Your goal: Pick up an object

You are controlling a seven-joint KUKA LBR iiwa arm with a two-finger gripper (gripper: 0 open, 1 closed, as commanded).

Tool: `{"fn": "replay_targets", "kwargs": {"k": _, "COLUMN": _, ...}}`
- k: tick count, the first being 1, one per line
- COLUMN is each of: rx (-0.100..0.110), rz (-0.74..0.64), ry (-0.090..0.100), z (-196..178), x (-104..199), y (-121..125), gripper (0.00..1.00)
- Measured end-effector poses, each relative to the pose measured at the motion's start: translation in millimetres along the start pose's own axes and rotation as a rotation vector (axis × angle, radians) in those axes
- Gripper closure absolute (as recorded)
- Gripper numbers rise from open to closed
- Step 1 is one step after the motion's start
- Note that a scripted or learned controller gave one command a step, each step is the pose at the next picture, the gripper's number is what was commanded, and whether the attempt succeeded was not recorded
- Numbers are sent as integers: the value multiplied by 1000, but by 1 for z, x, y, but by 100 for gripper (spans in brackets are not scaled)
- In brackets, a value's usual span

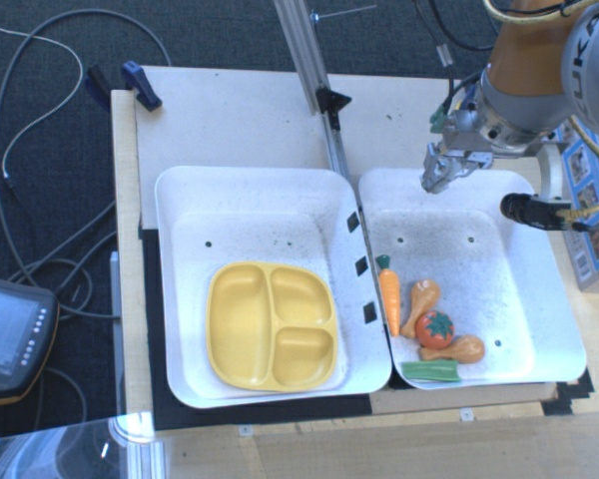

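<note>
Toy vegetables are lying clustered in the near corner of the right bin (539, 297), well apart from the fingers (437, 180) and nearer the camera than them. An orange carrot (389, 300) is lying lengthwise by the bin's left wall. Beside it a tan squash (421, 302) is leaning against a red tomato (435, 328), with another tan piece (464, 348) and a green pod (430, 370) lying nearest the rim.

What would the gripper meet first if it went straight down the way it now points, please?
Most likely the bare floor of the right bin near its far rim. The gripper hangs above that end, well away from the carrot and tomato. Depth is hard to judge here.
</note>
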State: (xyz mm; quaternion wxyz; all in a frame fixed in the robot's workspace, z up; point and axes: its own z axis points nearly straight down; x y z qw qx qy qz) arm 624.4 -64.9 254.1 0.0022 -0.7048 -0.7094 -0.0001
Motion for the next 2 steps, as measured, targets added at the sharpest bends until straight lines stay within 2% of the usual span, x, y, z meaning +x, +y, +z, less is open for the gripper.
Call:
{"fn": "replay_targets", "kwargs": {"k": 1, "rx": 1, "rz": 0, "ry": 0, "z": 14, "x": 59, "y": 0, "gripper": 100}}
{"fn": "replay_targets", "kwargs": {"k": 2, "rx": -5, "rz": -1, "ry": 0, "z": 7, "x": 117, "y": 5, "gripper": 100}}
